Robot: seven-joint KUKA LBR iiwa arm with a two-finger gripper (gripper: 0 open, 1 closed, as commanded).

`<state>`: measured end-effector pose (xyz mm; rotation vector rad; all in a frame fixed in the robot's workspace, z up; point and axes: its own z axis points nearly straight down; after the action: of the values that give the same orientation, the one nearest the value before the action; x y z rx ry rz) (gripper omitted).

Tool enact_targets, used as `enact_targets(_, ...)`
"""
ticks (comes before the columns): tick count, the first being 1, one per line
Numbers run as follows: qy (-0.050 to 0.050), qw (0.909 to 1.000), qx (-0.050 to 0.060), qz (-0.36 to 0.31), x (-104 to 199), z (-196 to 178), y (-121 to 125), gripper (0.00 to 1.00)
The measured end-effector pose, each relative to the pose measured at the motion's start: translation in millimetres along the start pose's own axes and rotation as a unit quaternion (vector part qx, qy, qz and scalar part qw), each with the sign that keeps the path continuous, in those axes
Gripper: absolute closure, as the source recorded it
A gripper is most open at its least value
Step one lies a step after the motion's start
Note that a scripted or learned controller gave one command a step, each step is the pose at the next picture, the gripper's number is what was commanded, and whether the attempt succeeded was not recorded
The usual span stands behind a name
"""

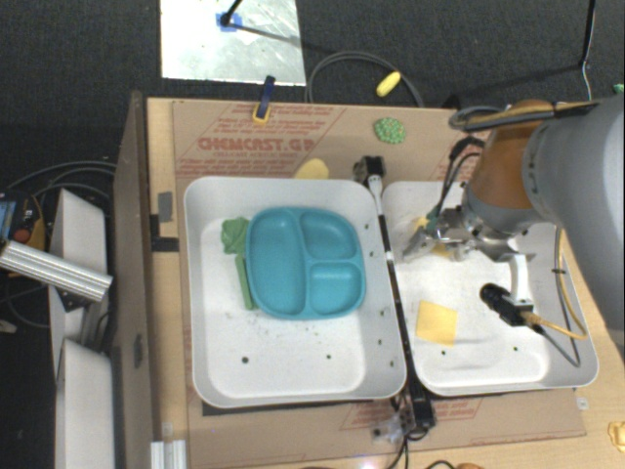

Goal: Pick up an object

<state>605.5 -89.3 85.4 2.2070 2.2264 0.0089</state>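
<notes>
Flat yellow square [437,321]; smooth bin [488,364]

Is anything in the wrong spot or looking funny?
Yes. A green thing is wedged under the blue tray in the left bin, poking out along its left side. A small green piece and a yellow one lie outside the bins.

so the grey arm [576,154] comes in from the right, orange band above the wrist, bent down with its gripper [430,237] low and pointing toward the left
</notes>
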Motion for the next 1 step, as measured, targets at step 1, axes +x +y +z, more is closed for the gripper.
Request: enact_targets(1, -0.001, 1.0, 0.0, 0.001, -21.9, 0.0, 50.1, 0.0)
